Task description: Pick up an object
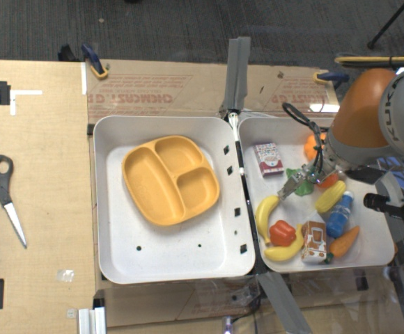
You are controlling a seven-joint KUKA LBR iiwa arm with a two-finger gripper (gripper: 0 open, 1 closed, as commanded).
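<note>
White bins fill the frame's middle: the left bin (111,256) holds an orange divided plate (171,179), the right bin (369,259) toys. At centre right the gripper (296,185) hangs just above a yellow banana (266,218); whether it is parted, I cannot tell. Light, stiff and slick, the banana looks best pinched across its mid-curve.

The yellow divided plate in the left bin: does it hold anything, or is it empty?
Empty. All three compartments of the yellow divided plate show bare yellow surface. The toy food lies in the right bin, under the gripper.
</note>
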